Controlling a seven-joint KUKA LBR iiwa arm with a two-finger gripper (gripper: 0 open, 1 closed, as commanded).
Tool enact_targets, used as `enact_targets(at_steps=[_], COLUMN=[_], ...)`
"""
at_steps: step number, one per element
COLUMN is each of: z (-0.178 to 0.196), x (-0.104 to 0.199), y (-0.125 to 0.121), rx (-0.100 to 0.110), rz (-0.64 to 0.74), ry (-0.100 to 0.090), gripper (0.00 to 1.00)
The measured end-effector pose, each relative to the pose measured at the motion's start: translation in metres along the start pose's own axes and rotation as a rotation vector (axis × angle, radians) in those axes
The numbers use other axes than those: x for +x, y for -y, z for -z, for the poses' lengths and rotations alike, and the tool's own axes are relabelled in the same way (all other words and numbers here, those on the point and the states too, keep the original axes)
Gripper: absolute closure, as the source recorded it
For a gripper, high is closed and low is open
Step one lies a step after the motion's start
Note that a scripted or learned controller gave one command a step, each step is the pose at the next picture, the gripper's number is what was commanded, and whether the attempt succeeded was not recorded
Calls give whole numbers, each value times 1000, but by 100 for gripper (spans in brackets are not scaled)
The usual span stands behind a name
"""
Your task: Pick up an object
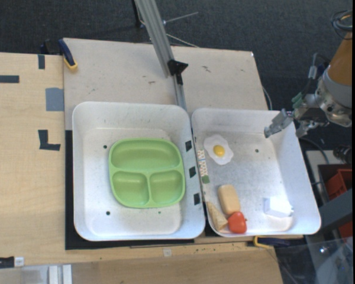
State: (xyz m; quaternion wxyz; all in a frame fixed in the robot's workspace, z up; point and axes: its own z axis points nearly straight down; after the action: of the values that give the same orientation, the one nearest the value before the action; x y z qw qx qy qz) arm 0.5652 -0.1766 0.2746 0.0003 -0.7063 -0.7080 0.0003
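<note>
Objects for picking all lie in the right-hand shallow white bin [296,158]: a toy fried egg with a yellow yolk [218,149] near the bin's upper left, a tan bread-like block [228,198] lower down, a small red tomato-shaped piece [237,222] touching that block's lower end, a thin tan wedge [216,215] along the bin's left wall just beside the block, and a small pale, nearly white piece [277,206] near the lower right corner. The left-hand white bin [83,158] carries a light green plastic tray with three compartments [147,172], with nothing in its compartments.

The claw [279,124] hangs at the upper right rim of the right bin, well apart from every item. Nothing lies between its fingers; how wide they stand I cannot tell at this size and slant.

By my reading the task is barely begun: no approach to any particular item is settled, and the descent, the grasp and the lift are all left to do. The egg is the nearest candidate, but flat and likely awkward to pinch.

A strip with markings [201,161] runs along the seam between the bins; its print is too small to read. No brand shows on the table [23,158].
</note>
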Motion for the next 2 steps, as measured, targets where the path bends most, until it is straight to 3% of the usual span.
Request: enact_targets(at_steps=[1, 2], z=[0, -56], x=[0, -10], y=[0, 0], rx=[0, 6], rz=[0, -2], ry=[0, 0], gripper=[0, 0])
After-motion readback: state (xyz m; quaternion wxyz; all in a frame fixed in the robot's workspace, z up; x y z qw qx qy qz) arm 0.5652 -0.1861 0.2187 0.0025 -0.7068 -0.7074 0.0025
